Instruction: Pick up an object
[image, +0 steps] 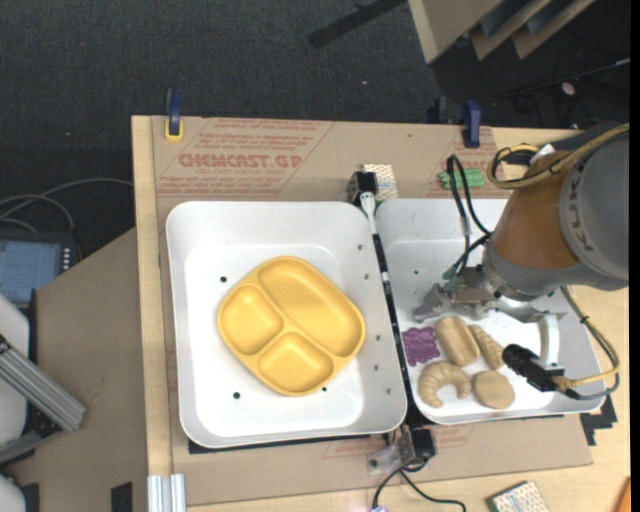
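Note:
The right bin (420, 235) holds several toy foods near its front. A purple grape bunch (420, 345) lies beside a tan bread roll (458, 340) and a thin ridged loaf (488, 345). In front of them are a croissant (443, 381) and a round tan piece (493, 390). My gripper (445, 300) hangs low in this bin, just behind the grapes and the roll, with nothing visibly between its fingers. The arm's orange band and grey body cover the bin's right side.
The left bin (200, 250) holds a yellow three-compartment plate (290, 325) at its middle. A black divider strip (380, 270) runs between the two bins. Clamps and a green item (463, 180) sit along the bench's back edge.

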